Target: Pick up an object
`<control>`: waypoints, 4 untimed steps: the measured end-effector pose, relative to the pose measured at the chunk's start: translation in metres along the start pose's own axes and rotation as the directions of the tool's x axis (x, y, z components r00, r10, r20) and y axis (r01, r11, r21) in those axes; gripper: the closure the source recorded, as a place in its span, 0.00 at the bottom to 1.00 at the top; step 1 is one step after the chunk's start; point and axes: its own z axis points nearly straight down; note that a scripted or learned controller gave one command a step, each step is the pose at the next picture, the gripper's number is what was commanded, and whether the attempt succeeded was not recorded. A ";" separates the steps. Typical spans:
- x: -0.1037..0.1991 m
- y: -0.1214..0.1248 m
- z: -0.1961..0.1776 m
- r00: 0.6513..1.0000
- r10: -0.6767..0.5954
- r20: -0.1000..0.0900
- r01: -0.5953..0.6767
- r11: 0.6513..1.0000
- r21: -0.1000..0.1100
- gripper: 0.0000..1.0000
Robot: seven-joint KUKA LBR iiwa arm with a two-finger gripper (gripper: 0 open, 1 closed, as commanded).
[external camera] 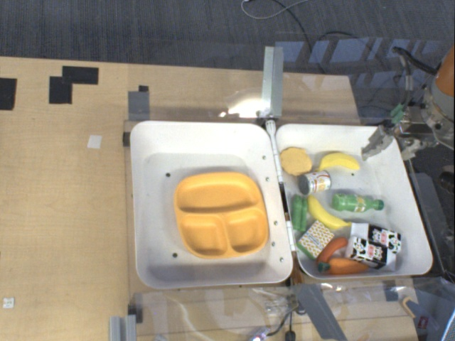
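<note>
The right bin [419,251] holds the objects: a round tan cookie [296,161], a banana [340,163], a small can [315,183], a green bottle [357,204], a second banana [325,212], a green vegetable [299,214], a checked packet [315,239], a carrot [347,266] and a black-and-white carton [375,245]. My gripper [391,144] hangs over the bin's far right corner, to the right of the first banana and above it. Its fingers are open with nothing between them.
The left bin [153,190] bears an orange divided tray [220,214]. A metal post [272,84] stands behind the seam between the bins. The arm's wrist with the orange band [444,77] enters from the right.
</note>
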 end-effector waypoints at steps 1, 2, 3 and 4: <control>0.043 0.074 0.080 0.993 -0.115 -0.001 0.115 0.993 0.000 0.00; 0.036 0.076 0.134 0.975 -0.223 -0.001 0.223 0.975 -0.001 0.00; 0.055 0.042 0.193 0.932 -0.363 0.002 0.363 0.932 -0.009 0.00; 0.036 0.080 0.191 0.951 -0.309 -0.020 0.310 0.950 0.034 0.00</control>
